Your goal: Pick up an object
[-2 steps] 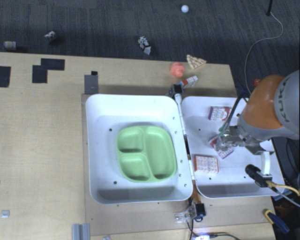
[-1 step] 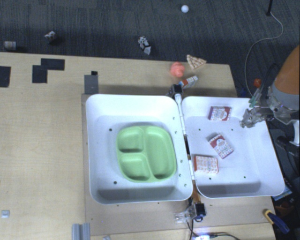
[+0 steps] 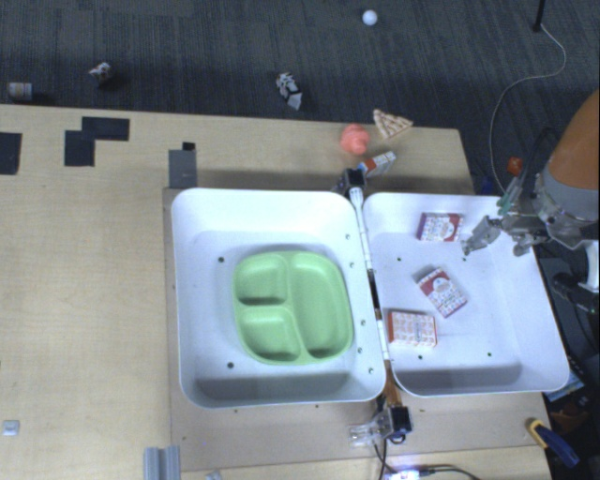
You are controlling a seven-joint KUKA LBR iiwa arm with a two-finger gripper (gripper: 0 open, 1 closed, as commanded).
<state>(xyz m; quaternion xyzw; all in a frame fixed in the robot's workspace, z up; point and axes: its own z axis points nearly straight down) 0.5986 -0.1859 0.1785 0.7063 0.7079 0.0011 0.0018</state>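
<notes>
— Three small red-and-white printed packets lie in the right-hand shallow white bin (image 3: 525,361): one red-and-white packet near the bin's far edge (image 3: 439,227), a second tilted packet around the middle (image 3: 442,292), and a third flat packet toward the near left corner (image 3: 412,329). None of them touches another.

— And the claw (image 3: 497,236)?

— It hangs over the far right part of that same bin, at the end of the grey arm with the orange band (image 3: 574,173) reaching in from the right. Two thin fingers (image 3: 475,238) are spread apart, pointing down and leftward. Nothing sits between them. The nearest packet is the far one, just to the left of the fingertips, not touching.

— What about the other bin?

— Left-hand shallow white bin (image 3: 192,281) holds a pale green plastic tray with three compartments (image 3: 292,306), lying flat in the middle. The two bins sit side by side, rims touching along a dark seam.

— Anything outside them?

— On the light wooden counter (image 3: 84,309), beyond the bins' far edge, I see a small pink ball (image 3: 354,139), a wedge-shaped beige piece (image 3: 392,123) just beside it, and a little red-and-white tube (image 3: 380,163) near the seam. Black patches (image 3: 94,139) mark the counter's far left. Farther back, on the dark carpeted floor (image 3: 234,47), lies a small white ball (image 3: 369,17), along with a few bits too small to name.
</notes>
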